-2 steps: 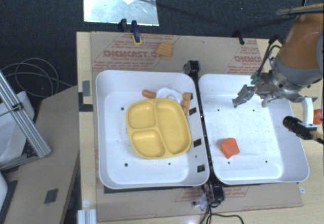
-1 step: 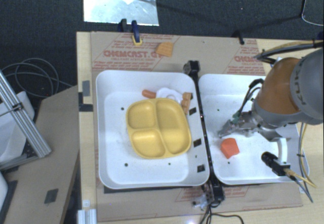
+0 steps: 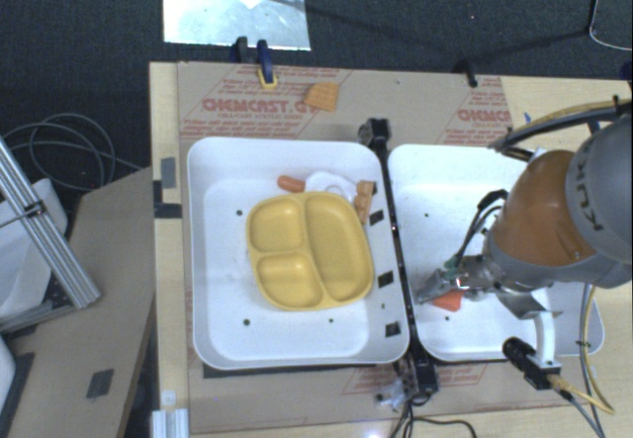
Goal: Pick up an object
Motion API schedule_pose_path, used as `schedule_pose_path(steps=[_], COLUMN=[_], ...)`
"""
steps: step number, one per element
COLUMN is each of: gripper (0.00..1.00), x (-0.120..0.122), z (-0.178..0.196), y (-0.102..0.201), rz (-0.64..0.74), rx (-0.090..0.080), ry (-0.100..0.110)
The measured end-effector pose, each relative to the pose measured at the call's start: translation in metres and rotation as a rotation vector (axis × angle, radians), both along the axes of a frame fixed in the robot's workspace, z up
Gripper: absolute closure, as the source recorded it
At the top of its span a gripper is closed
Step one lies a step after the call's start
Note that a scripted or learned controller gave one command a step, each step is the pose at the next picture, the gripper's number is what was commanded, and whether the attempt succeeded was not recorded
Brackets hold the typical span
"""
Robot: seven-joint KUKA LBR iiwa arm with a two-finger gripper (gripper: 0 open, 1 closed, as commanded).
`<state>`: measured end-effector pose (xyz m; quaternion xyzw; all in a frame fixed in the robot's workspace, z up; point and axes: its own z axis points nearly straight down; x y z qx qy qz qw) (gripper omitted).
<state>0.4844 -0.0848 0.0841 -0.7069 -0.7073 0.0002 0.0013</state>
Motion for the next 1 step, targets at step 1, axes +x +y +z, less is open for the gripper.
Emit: schedule_pose_path(steps=[1], gripper=[1.0], x=[0.0039], z=[0.0115], y=[-0.0022], rz=[-0.002], rx=[-0.003], ry=[-0.008])
